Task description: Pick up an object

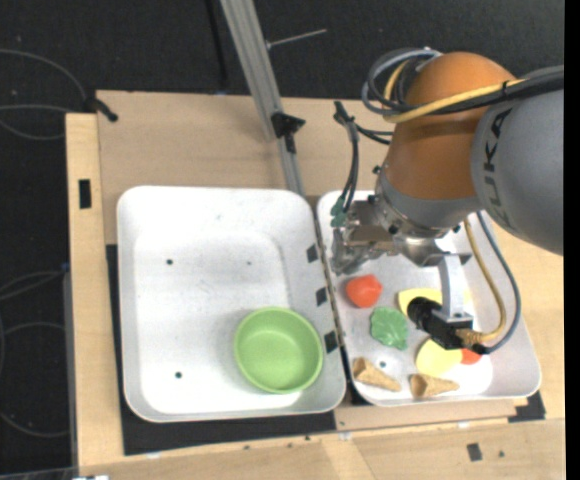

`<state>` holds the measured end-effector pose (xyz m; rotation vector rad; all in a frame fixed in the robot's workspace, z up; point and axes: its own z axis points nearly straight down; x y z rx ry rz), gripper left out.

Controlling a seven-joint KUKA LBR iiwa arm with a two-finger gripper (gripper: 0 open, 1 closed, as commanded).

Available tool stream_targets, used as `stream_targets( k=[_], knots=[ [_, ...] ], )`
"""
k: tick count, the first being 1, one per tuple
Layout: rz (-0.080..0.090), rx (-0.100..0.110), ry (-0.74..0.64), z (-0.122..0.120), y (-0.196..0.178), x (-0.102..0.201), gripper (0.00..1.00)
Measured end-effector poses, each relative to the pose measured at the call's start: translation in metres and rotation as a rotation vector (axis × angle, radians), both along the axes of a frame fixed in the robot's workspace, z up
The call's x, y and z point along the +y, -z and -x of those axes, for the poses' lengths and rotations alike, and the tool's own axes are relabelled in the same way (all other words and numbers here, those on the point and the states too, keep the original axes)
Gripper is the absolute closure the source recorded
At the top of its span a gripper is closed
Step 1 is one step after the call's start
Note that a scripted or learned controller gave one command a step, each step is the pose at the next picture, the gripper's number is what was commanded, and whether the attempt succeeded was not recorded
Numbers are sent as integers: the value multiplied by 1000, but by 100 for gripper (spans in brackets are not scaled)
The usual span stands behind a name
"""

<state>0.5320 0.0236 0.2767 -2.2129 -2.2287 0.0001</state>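
Camera view: arm is hovering over the right bin point(530, 373), positioning above the orange ball point(363, 290) at center-right for a pick; jaw opening cannot be told.

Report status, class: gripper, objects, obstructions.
Gripper low over right bin, fingers unclear. Orange ball just beside it, ungrasped. Green bowl in left bin.

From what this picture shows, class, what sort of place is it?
Probably a robotics lab bench: a KUKA arm reaches over two white bins, one holding a green bowl, with cables on the dark floor.
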Motion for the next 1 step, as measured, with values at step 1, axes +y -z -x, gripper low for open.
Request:
stream_targets(
  k=[1],
  knots=[
    [1,1,1,8,26,53,100]
  ],
)
